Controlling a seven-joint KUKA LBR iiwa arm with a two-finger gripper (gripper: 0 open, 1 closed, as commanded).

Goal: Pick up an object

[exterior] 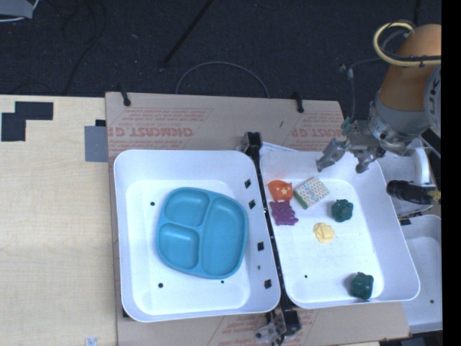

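Dark carpet strewn with cables runs behind the pale wooden bench (50, 215), where two white bins sit on cardboard: the left bin (137, 171) holds a blue divided plate (202, 231), the right bin (382, 258) a scatter of small toys. Over that bin's far rim the gripper (347, 157) hangs with its fingers spread and nothing between them. Just beneath and left of it lies a checkered block (311, 192), with an orange piece (280, 189), purple piece (284, 213), yellow piece (323, 232) and two dark green lumps (341, 210) farther off.

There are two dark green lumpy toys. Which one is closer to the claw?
The dark green lumpy toy beside the small yellow toy is closer to the claw. The other dark green toy sits far down, in the right bin's near corner.
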